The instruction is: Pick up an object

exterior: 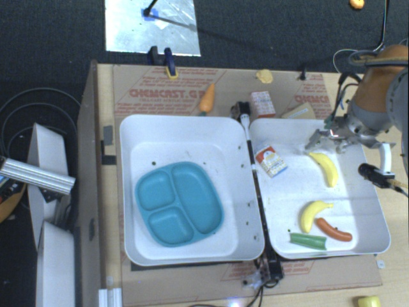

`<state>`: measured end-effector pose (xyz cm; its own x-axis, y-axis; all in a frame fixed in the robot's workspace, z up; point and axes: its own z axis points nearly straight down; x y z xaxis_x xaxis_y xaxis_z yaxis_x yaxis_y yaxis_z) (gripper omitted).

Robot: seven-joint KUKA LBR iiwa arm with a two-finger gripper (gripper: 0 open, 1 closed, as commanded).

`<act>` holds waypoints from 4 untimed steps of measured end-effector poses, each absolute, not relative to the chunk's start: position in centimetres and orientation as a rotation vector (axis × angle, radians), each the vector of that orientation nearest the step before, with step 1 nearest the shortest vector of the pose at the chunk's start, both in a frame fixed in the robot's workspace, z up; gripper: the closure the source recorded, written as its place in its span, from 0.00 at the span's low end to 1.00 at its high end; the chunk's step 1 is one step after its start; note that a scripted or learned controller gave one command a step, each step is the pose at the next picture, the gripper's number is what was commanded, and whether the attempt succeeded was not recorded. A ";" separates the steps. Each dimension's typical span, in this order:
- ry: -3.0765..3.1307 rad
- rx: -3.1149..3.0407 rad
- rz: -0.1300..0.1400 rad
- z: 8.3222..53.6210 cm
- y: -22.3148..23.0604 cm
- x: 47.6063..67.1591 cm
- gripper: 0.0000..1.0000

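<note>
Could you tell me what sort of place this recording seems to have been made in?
Most likely a robotics lab bench set up for grasping trials. Two white bins sit side by side on a cardboard sheet, toy food such as a banana lies in the right one, and loose cables trail on dark carpet.

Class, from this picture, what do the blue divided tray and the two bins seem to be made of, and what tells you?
Blue divided tray: probably moulded plastic, matte; even colour, rounded compartment edges. Left bin and right bin: likely thin white plastic, slightly glossy; smooth curved rims with soft highlights. Look alone cannot confirm either.
</note>
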<state>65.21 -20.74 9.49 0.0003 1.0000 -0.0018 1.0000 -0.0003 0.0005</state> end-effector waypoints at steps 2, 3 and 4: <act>2.220 2.216 0.004 9.6 -20.4 63.1 1.00; 2.231 2.214 0.001 8.4 -13.2 59.9 1.00; 2.232 2.202 0.017 19.1 -4.5 59.4 1.00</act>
